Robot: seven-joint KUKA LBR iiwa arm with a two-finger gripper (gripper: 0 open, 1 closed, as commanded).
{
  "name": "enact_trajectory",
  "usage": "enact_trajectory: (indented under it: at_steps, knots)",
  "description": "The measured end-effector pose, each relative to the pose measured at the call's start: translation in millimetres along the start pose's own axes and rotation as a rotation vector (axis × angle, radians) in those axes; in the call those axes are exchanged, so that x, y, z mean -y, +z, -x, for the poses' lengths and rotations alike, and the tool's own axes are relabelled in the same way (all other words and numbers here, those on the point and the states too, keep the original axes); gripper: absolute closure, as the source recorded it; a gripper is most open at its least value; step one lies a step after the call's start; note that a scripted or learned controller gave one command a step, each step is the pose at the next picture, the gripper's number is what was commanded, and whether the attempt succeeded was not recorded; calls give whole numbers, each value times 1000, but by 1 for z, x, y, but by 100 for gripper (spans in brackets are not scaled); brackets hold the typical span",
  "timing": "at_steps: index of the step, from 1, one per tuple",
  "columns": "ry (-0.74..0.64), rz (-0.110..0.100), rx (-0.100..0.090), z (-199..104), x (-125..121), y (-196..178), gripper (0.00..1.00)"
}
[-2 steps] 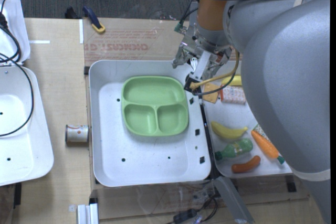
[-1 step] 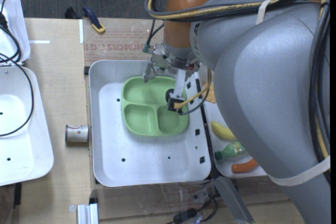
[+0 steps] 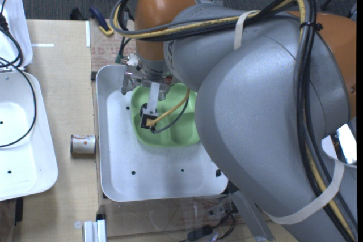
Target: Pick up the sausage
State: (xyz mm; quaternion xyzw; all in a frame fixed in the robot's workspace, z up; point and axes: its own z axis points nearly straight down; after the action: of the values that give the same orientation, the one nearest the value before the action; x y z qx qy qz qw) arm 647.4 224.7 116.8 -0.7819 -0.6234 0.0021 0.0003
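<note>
**A:** Where is the arm?

**B:** The big grey arm with the orange band (image 3: 255, 93) comes in from the right and covers much of the right-hand shallow white bin (image 3: 113, 170). Its gripper (image 3: 146, 88) is low over the far part of that bin. It is at the upper edge of a pale green, rounded, moulded-looking piece (image 3: 178, 124) that lies on the bin floor.

**A:** Is the gripper spread or closed?

**B:** I cannot tell. The wrist above hides it, and I cannot make out whether it holds anything.

**A:** And the sausage?

**B:** I cannot pick it out with certainty. A short grey cylinder with a brownish round end (image 3: 83, 144) lies on its side on the pale wooden bench (image 3: 62, 65). It is in the gap between the two bins, just beside the right bin's left wall and apart from the gripper. Whether that is the sausage, I cannot tell.

**A:** The other bin?

**B:** The left-hand shallow white bin (image 3: 39, 173) sits at the picture's left edge, well apart from the gripper.
</note>
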Motion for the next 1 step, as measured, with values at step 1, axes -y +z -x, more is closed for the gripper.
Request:
enact_trajectory:
  at_steps: [1]
  knots:
    - [-1,-1,4,1,0,-8,100]
